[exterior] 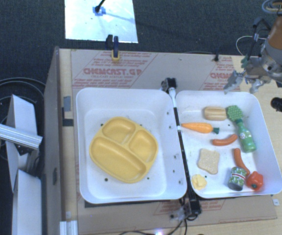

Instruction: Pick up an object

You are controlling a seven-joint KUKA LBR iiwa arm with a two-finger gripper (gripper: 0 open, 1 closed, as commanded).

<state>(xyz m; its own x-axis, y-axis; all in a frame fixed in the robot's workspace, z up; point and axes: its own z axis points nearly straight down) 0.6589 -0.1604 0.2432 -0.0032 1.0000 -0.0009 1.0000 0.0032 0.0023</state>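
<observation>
- While I watched from the fixed camera above the bench, the gripper (pixel 244 82) hung over the far edge of the right bin (pixel 270 146), near that bin's back wall, with its two fingers spread apart and nothing between them.
- Nearest the gripper in that bin lay a bread roll (pixel 215 113), and just beside it a green bottle (pixel 241 129) lay on its side with its textured cap toward the back.
- Toward the middle I saw a carrot (pixel 198 128) close to the divider and a small sausage (pixel 224 140) just beside the bottle.
- At the front sat a slice of bread (pixel 209 160), a yellow disc (pixel 199 181), a second sausage (pixel 240 159), a small can (pixel 236 178) and a red pepper (pixel 254 180), the last three crowded together.
- A yellow divided plate (pixel 124 149) sat alone in the left bin (pixel 87 146).
- I judged that no object had been picked yet; the arm looked poised above the rim, not above any one item.
- Risk, as I read it: a straight descent from there could strike the bin wall or close on air.
- The roll and bottle lay so close that a finger might land on one while reaching for the other and nudge both.
- Rounded items such as the bottle or can could roll or squirt out as the fingers closed.
</observation>
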